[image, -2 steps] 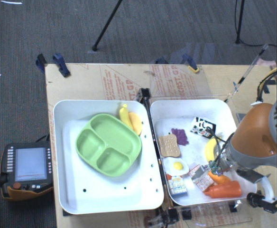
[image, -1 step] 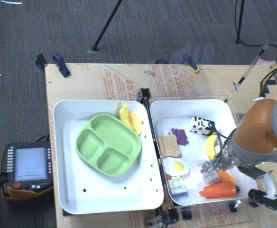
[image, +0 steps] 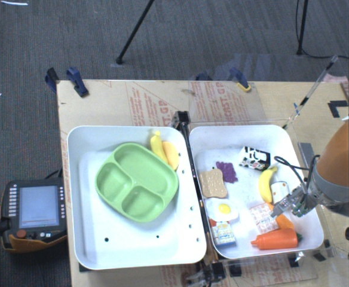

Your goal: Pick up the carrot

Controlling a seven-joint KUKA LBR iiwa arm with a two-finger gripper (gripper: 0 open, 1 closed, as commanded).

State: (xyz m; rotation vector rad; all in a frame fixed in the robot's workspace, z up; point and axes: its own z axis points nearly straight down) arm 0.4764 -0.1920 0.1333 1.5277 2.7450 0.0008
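Observation:
The orange carrot lies on its side in the front right corner of the right bin, its tip pointing left. My gripper hangs just above and behind the carrot, over a small orange piece, with the grey arm reaching in from the right. Nothing shows as held in the gripper.
The right bin also holds a banana, toast, purple grapes, a black-and-white carton, a fried egg, a small box and a pink packet. A green divided plate and yellow pieces sit in the left bin.

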